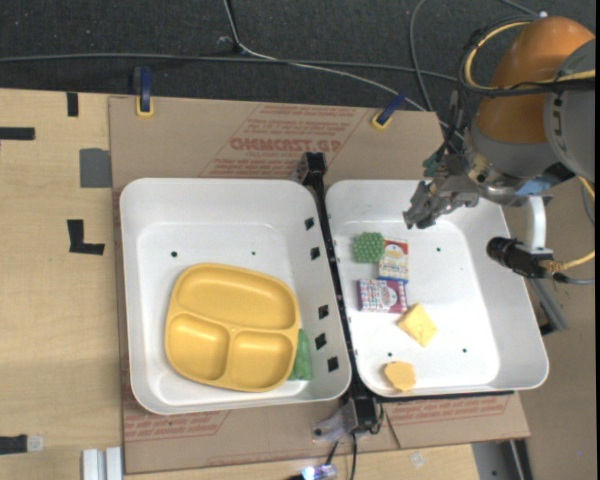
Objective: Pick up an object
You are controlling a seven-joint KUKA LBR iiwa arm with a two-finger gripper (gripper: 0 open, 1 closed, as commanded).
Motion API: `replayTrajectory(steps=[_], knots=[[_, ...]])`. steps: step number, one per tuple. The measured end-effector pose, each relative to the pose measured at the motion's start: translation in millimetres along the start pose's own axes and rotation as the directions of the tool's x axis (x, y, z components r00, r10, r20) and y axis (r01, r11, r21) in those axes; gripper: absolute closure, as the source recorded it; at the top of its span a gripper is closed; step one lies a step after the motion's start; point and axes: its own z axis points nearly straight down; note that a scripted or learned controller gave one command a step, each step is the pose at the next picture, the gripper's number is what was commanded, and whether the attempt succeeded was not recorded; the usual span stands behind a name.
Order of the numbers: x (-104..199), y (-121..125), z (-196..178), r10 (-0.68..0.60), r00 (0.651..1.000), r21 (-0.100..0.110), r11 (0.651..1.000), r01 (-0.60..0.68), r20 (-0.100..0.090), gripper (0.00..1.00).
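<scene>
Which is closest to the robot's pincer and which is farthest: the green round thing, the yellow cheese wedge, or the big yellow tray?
From the pincer, in the camera view:
1. Green round thing, just below-left of it, in the right bin.
2. Cheese wedge, lower in the same bin.
3. Yellow tray, over in the left bin.

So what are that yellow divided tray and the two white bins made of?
The yellow three-compartment tray looks like moulded plastic: smooth, evenly coloured, softly glossy, with rounded ridges. The shallow white bins also look like plastic, matte-smooth with rounded corners, though coated metal can't be ruled out.
</scene>
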Motion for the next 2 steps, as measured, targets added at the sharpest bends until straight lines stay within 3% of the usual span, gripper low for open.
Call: replayTrajectory(steps=[2], knots=[[97, -5, 15, 0.001, 1.0, 0.001, 1.0, -0.001, 0.001, 1.0]])
